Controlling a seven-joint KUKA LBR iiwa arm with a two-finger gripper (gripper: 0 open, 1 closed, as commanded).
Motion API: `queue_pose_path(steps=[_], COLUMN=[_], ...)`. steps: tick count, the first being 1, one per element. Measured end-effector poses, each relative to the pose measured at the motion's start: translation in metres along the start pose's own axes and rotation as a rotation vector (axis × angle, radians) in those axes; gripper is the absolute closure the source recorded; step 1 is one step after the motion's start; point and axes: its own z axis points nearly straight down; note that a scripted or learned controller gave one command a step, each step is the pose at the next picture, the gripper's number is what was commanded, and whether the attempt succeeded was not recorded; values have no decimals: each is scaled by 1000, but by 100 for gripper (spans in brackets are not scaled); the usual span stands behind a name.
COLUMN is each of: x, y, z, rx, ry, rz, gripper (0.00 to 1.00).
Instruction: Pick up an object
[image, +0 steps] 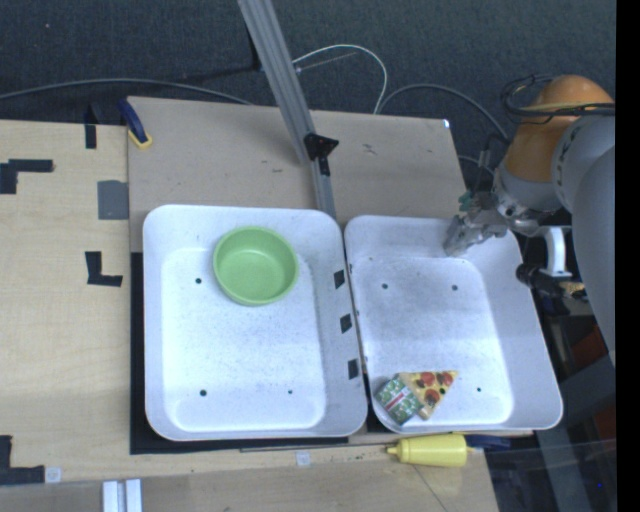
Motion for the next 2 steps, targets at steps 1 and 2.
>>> queue_pose_path(steps=[1, 2], x=[2, 6], y=[3, 6], z=[-43, -107], rx=[-10, -12], ry=[-1, -2], rz=[3, 2], gripper=[100, 100])
